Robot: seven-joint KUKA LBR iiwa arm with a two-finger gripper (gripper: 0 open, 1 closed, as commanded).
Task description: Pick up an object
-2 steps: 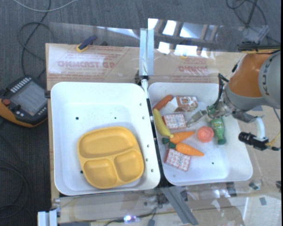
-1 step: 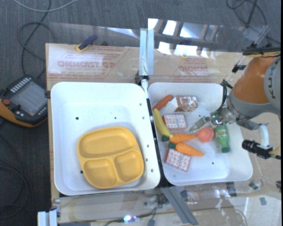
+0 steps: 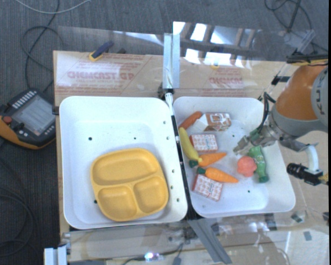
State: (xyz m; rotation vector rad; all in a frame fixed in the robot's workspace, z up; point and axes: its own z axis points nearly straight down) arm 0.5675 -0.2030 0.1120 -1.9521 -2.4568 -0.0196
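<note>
At the far left we see a handheld control pendant [image 3: 23, 119] with an orange rim lying on the grey carpet, off the worktop [image 3: 127, 73]. Next we come to the left white bin [image 3: 77, 120], which holds a yellow three-compartment tray [image 3: 129, 184] set slightly askew toward its front right.

Across the divider we reach the right white bin [image 3: 276, 197] with its toy food. A yellow banana [image 3: 187, 144] lies along the bin's left wall, its long axis running roughly front to back. Behind it a small carrot [image 3: 190, 120] slants up to the right. Two red-and-white cracker packs sit further in, one [image 3: 204, 142] mid-bin and one [image 3: 208, 187] nearer the front, and a brown snack pack [image 3: 217, 121] lies toward the back. Two more carrots lie crosswise: the upper [image 3: 211, 159] points right, the lower [image 3: 220, 175] points right and slightly forward.

Further right we find a reddish round fruit [image 3: 246, 166] touching a green vegetable [image 3: 259, 162], whose long axis runs front to back.

The gripper [image 3: 248, 144] hangs just above those two pieces; we cannot tell how its jaws stand, and we see nothing between them.
</note>
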